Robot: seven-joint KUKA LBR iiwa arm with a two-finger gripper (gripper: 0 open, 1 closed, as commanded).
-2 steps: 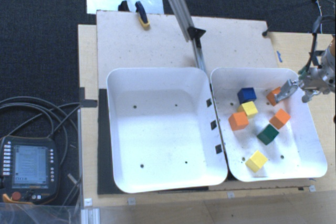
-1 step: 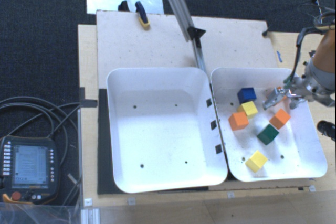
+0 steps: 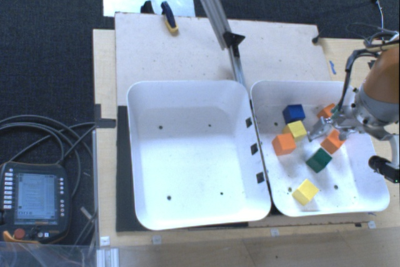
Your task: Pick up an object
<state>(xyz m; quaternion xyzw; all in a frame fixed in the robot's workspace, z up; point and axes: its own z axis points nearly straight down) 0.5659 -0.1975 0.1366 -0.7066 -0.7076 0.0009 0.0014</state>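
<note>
Several small cubes lie in the right bin [image 3: 369, 197]: a blue cube [image 3: 294, 112], a yellow cube [image 3: 297, 129] just below it, an orange cube [image 3: 284, 143], a green cube [image 3: 319, 160] and another yellow cube [image 3: 305, 191] near the front. An orange cube [image 3: 333, 142] sits directly under my gripper [image 3: 327, 127], and another orange piece [image 3: 325, 111] shows just behind it. The gripper hangs low over the bin's middle right, reaching in from the right. The arm hides how it meets the orange cube.
The left bin [image 3: 187, 153] stands beside the right one, with black clips along the shared wall. A slanted metal pole [image 3: 212, 3] rises behind the bins. A teach pendant [image 3: 34, 200] with cables lies at the far left.
</note>
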